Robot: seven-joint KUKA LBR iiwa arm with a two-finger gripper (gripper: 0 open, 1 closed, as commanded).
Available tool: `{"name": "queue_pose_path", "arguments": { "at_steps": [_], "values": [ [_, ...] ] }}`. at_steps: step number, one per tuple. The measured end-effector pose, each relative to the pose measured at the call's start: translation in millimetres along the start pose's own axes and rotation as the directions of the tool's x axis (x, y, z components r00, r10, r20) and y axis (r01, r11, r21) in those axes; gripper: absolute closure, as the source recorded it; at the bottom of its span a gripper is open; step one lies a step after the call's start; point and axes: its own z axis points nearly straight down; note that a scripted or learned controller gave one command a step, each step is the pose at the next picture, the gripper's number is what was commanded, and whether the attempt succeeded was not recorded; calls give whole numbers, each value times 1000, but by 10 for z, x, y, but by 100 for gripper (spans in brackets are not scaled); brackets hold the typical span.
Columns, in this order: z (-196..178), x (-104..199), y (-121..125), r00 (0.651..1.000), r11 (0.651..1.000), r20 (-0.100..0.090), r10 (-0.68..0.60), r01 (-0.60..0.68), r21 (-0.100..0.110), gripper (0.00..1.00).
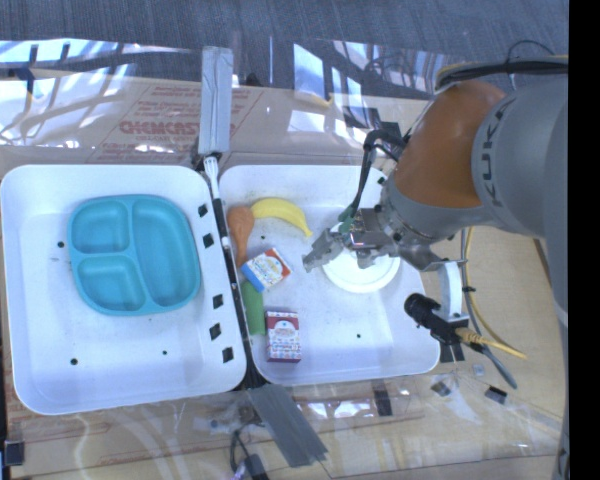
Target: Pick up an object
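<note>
My gripper [323, 252] hangs over the middle of the right bin [405, 353], pointing left, with nothing visibly held in it. Just left of it lies a small orange, white and blue box [266, 268]. A yellow banana [281, 212] lies at the bin's far side, above the gripper. An orange carrot [241, 229] sits against the bin's left wall, with a green vegetable [253, 309] below it. A red box [283, 335] lies near the front. A white round dish [364, 274] sits partly under the wrist.
The left bin [20, 298] holds a teal divided plate [135, 253]. A divider with black clips [220, 268] separates the bins. The grey arm with its orange band [450, 158] covers the right bin's right side. Cables and a black fitting [430, 316] lie at the right rim.
</note>
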Motion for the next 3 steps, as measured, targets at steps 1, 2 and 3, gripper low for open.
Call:
{"name": "queue_pose_path", "arguments": {
  "at_steps": [1,2,3],
  "values": [
    [1184,104,-367,994,994,2,-105,105,-12,0],
    [1180,224,-428,989,989,8,-148,149,-18,0],
    [1082,54,-9,978,978,1,-208,208,-4,0]
  ]
}}
